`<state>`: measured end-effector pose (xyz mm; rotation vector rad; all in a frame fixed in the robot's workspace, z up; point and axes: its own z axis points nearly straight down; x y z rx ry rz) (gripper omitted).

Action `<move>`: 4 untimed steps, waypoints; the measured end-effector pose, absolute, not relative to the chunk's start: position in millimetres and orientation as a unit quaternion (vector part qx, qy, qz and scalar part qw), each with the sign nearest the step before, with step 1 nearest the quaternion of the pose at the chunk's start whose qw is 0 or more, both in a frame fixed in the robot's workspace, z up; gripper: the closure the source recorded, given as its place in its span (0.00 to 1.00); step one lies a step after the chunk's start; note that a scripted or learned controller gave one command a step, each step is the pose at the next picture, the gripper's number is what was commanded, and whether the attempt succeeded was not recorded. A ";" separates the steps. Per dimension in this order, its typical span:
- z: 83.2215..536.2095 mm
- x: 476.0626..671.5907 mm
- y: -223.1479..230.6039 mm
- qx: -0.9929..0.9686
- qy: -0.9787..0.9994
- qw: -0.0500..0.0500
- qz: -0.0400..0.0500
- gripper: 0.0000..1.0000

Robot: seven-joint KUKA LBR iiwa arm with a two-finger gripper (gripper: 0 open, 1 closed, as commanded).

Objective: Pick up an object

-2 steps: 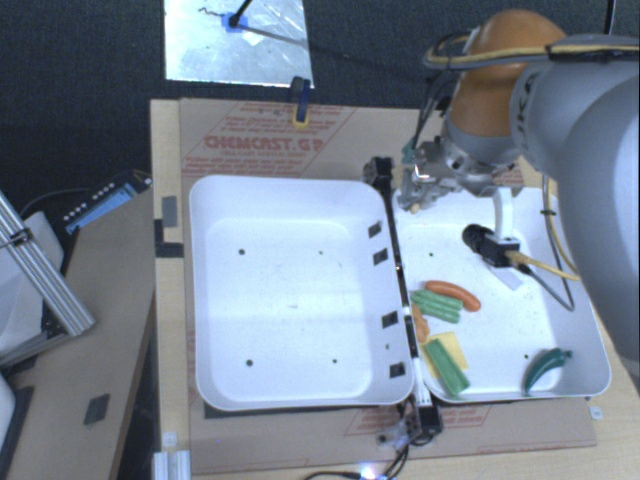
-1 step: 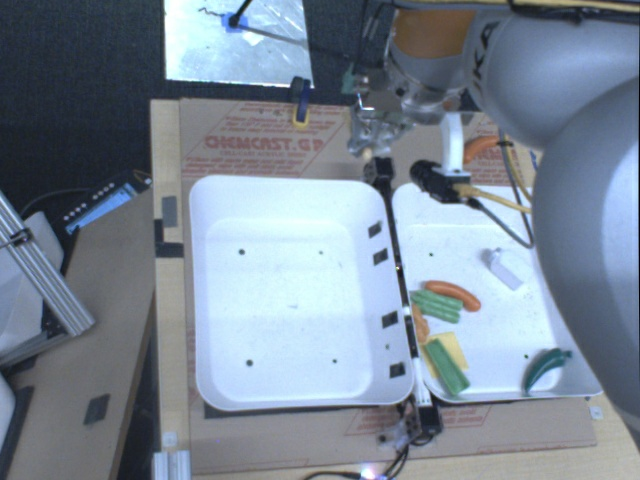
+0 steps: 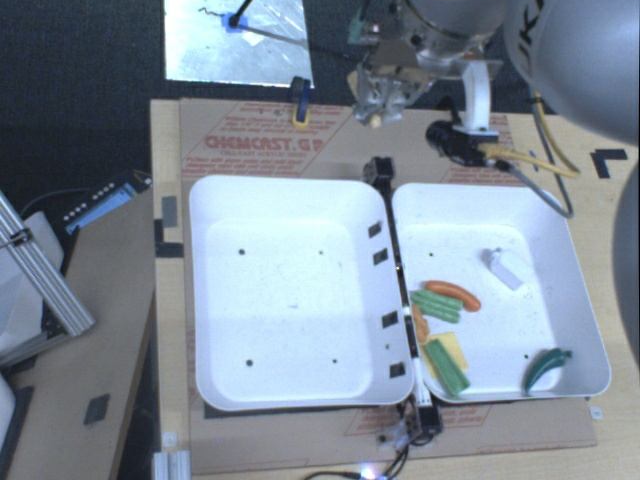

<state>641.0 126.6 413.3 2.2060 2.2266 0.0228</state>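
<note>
The metal gripper (image 3: 379,96) hangs above the far bench edge; whether its jaws are apart cannot be told. In the smooth right bin (image 3: 560,238) lie an orange sausage shape (image 3: 455,294), green pods (image 3: 437,305) and a curved green piece (image 3: 545,366).

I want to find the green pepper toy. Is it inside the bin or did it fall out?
Inside. The green pepper lies on the floor of the right bin, near its front right corner.

Bench (image 3: 120,298) bears cardboard sheet (image 3: 260,133); two white bins (image 3: 290,193) side by side atop.
</note>
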 end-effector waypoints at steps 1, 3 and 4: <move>447.4 593.4 142.3 0.704 0.710 0.000 0.002 1.00; 509.2 595.7 182.9 0.705 0.709 0.001 0.003 1.00; 536.9 577.2 192.7 0.705 0.709 0.001 0.002 1.00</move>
